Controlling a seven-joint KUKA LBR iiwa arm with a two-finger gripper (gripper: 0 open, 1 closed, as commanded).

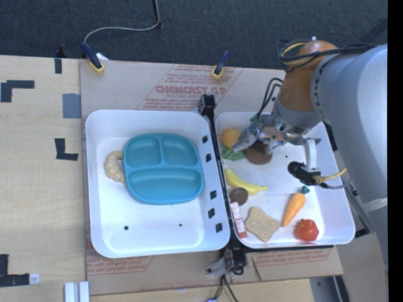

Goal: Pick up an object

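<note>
The gripper [252,140] is hovering beside the banana [242,182] (light, smooth, best pinched mid-length), though its opening is impossible to judge.

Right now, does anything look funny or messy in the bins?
Yes. A croissant in the left bin is tucked partly under the blue tray's left edge rather than lying on it. In the right bin, the small red packet is jammed against the left wall.
</note>
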